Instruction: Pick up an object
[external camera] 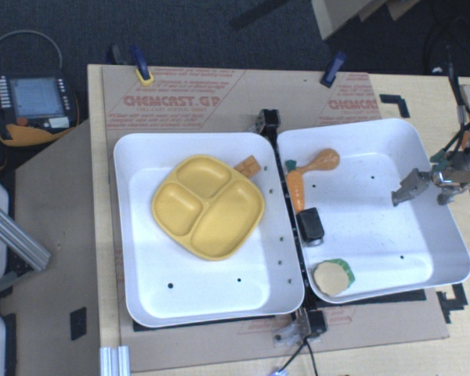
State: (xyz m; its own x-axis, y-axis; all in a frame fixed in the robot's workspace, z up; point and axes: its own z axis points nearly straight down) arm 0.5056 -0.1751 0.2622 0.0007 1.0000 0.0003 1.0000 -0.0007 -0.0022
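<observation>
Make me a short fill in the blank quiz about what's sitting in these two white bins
The yellow divided plate lies in the ____ bin as the camera sees it.
The toy carrot is colored ____.
The black block lies between the carrot and the round ____.
The end effector is over the ____ bin.

Missing words: left; orange; cookie; right

Left bin [133, 233]: white, holding a yellow plate [208, 207]. Right bin [392, 245]: white, holding an orange carrot [296, 190], tan spoon [319, 161], black block [310, 226] and a cream disc [331, 277] with green edging. Tabletop [102, 131]: tan, with red lettering at the far side.
</observation>
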